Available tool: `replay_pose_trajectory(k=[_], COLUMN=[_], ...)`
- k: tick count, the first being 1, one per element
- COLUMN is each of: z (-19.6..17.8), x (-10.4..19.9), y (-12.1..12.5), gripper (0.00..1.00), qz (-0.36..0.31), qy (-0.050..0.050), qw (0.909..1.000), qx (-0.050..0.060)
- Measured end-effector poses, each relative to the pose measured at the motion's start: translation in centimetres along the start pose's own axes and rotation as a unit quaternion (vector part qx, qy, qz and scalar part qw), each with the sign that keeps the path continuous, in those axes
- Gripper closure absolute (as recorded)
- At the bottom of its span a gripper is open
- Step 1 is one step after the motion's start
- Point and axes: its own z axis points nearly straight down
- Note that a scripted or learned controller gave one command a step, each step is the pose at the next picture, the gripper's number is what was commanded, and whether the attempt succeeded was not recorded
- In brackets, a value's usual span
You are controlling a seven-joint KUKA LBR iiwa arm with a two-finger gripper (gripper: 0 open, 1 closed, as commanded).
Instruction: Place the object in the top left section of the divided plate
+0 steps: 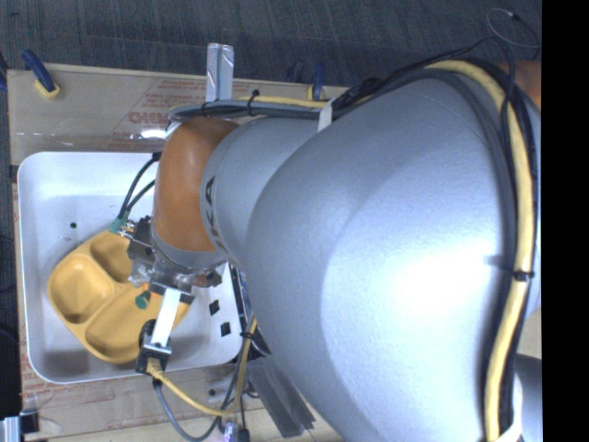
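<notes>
A yellow divided plate [81,288] lies in the left white bin [55,187], towards its front. My gripper [143,263] hangs over the plate's right side, where the sections meet, and the wrist with its orange band [184,191] is right above it. A small green bit [141,299] shows at the gripper's lower edge above the plate; I cannot tell what it is or whether it is held. The plate's right part is hidden under the gripper.
The grey arm [368,247] covers the whole right half of the view, including the other bin. A tiny dark speck [74,226] lies on the bin floor behind the plate. A metal post [219,70] and a blue clamp [39,70] stand at the bench's back edge.
</notes>
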Motion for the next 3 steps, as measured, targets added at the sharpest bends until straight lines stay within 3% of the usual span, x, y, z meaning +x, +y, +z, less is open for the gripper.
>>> replay_pose_trajectory(k=[1, 2, 3], z=[0.0, 2.9, 2.0], x=[0.0, 3.0, 3.0], y=[0.0, -2.5, -2.5], gripper=[0.00, 0.00, 1.00], qz=[0.000, -0.053, -0.056], qy=[0.000, -0.001, -0.002], qw=[1.0000, 0.9986, 0.9984], qx=[0.000, 0.000, 0.001])
